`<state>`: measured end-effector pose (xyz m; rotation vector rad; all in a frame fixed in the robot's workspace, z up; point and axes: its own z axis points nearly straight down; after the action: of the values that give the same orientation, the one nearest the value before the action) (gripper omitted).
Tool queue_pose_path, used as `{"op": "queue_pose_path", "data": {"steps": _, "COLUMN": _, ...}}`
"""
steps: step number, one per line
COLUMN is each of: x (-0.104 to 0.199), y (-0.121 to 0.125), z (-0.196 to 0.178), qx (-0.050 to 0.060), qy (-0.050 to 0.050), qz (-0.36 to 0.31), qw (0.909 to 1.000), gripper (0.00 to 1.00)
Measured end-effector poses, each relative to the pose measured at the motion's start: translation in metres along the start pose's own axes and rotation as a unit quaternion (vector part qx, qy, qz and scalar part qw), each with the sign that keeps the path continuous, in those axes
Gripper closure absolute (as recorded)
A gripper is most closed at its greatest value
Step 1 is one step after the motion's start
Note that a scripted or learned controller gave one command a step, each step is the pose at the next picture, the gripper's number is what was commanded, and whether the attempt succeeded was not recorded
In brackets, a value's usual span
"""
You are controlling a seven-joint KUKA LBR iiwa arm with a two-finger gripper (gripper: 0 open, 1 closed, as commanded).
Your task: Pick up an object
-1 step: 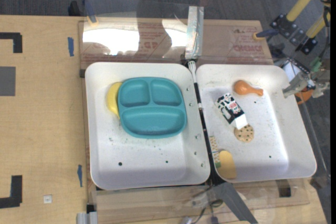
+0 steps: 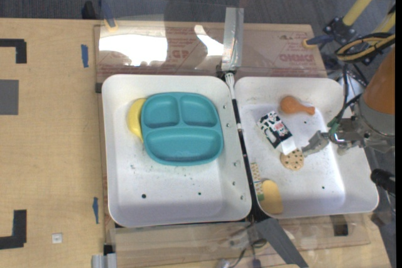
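gripper (image 2: pixel 312 144) low in right bin (image 2: pixel 358 194) | cookie (image 2: pixel 291 160) just down-left of tip, carton (image 2: pixel 276 128) further up-left | can't tell grip state or any hold

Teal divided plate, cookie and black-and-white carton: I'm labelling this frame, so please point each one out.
Teal divided plate (image 2: pixel 182 128): camera view, on its large lower compartment.
Cookie (image 2: pixel 291 160): camera view, centre of its speckled face.
Black-and-white carton (image 2: pixel 276 128): camera view, middle of its printed side.
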<state>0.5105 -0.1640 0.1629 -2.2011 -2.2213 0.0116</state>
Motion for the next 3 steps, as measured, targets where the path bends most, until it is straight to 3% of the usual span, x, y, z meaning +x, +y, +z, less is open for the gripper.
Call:
{"op": "queue_pose_path", "data": {"steps": 1, "x": 0.068, "y": 0.045, "z": 0.075, "qx": -0.010, "qy": -0.003, "qz": -0.029, "qw": 0.9995, "gripper": 0.00}}
{"op": "queue_pose_path", "data": {"steps": 2, "x": 0.053, "y": 0.096, "z": 0.075, "qx": -0.010, "qy": -0.004, "qz": -0.074, "qw": 0.9972, "gripper": 0.00}}
{"op": "queue_pose_path", "data": {"steps": 3, "x": 0.054, "y": 0.097, "z": 0.066, "qx": -0.010, "qy": -0.004, "qz": -0.075, "qw": 0.9971, "gripper": 1.00}}
